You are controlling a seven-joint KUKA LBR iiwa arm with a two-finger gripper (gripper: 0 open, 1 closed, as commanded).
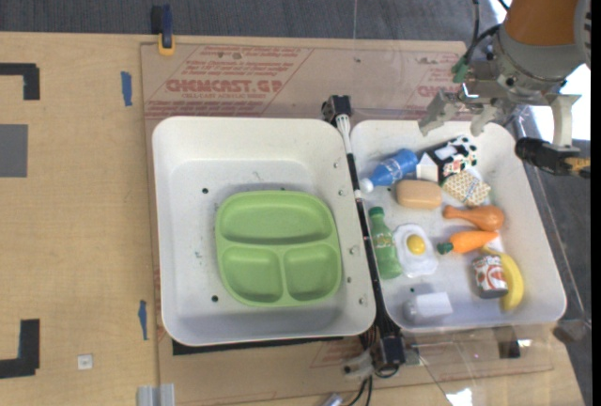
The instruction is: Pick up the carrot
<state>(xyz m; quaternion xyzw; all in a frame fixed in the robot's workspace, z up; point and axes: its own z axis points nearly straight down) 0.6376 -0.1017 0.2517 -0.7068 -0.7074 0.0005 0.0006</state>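
The carrot [472,242] is orange with a green stem end and lies flat in the right bin [547,235], near that bin's middle right. My gripper [459,117] hangs over the bin's far edge, well above and behind the carrot. Its two grey fingers [435,116] are spread apart, open, with nothing between them. The orange-banded arm rises behind it at the upper right.
Crowded around the carrot are an orange drumstick-like piece [475,217], a fried egg [414,244], a can [486,275], a banana [513,283], a bread roll [419,195], a blue bottle [390,169] and a green bottle [382,242]. The left bin holds a green divided tray [277,246].
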